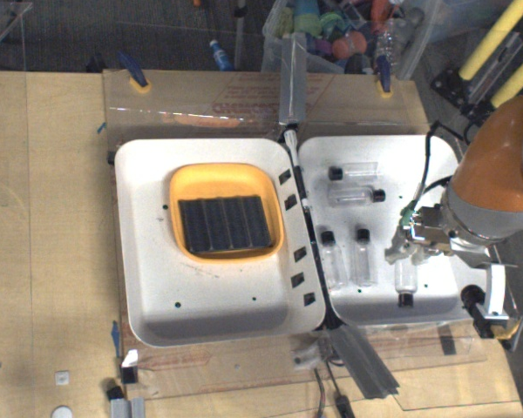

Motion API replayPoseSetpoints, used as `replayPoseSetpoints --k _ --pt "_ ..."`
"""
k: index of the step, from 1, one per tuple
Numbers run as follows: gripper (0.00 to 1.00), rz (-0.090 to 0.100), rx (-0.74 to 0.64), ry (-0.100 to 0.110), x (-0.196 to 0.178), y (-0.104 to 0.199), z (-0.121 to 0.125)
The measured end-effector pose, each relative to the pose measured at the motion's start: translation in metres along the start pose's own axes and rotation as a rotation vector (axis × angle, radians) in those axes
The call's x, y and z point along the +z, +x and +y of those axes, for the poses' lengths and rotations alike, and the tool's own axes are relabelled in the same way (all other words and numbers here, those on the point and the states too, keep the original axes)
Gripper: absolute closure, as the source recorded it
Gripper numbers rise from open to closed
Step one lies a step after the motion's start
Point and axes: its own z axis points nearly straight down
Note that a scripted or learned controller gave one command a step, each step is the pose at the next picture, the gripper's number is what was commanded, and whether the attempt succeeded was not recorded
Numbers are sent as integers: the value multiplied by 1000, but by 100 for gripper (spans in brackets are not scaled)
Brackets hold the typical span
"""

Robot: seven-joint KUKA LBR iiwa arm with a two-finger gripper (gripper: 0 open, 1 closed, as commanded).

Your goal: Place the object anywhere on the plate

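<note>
Though unlabelled, black-capped vials (pixel 353 174) right.

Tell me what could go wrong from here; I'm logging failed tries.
1. The vials in the right bin are clear and lie close together, so the pincer may miss one or nudge its neighbours.
2. A dark ridged slab covers most of the plate, so a vial dropped there may roll off.
</note>
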Motion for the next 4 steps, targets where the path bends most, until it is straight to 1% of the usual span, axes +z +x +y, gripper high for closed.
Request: replayPoseSetpoints --k 1,2,3,4 --pt "100 -2 -182 -2 5 13 56" --pt "100 -2 -294 -1 4 28 121" --pt "100 -2 -349 -1 4 42 169" --pt "100 -3 -372 -4 -36 58 167"
